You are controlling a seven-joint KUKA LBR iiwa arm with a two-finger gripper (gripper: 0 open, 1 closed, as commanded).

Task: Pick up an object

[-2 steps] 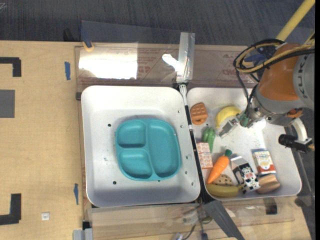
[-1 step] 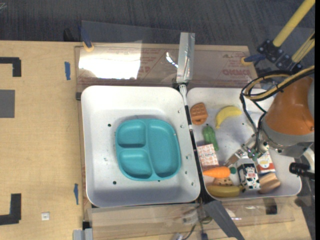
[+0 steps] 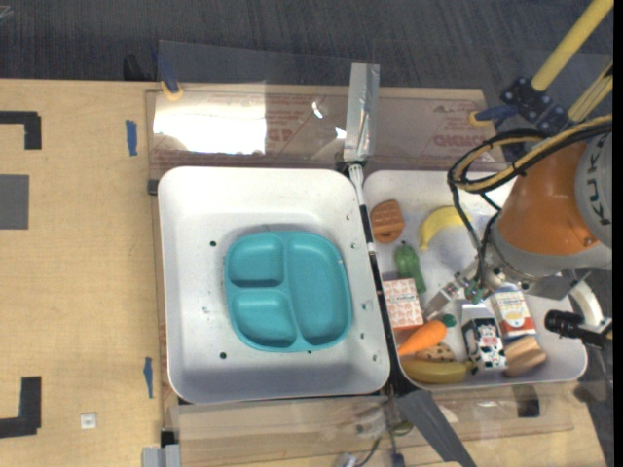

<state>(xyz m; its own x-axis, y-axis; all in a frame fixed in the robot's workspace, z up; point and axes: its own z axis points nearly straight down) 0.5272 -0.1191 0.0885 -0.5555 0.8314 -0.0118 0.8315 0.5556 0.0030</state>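
Observation:
My gripper [image 3: 461, 298] hangs low over the middle of the right bin [image 3: 565, 373], under the arm's orange band. Toy food lies around it. A pink and white box [image 3: 401, 305] and an orange carrot [image 3: 422, 338] lie just to its left. A small dark carton [image 3: 485, 344] sits just below it, and a white and orange carton [image 3: 512, 311] is to its right. Nothing shows as held. The arm hides part of the bin's right side.
A teal divided plate [image 3: 288, 288] lies in the left bin [image 3: 195, 212]. The right bin also holds a brown burger [image 3: 387, 220], a yellow banana [image 3: 440, 224], a green bottle [image 3: 407, 262], a banana slice with dots [image 3: 435, 369] and a brown piece [image 3: 527, 357].

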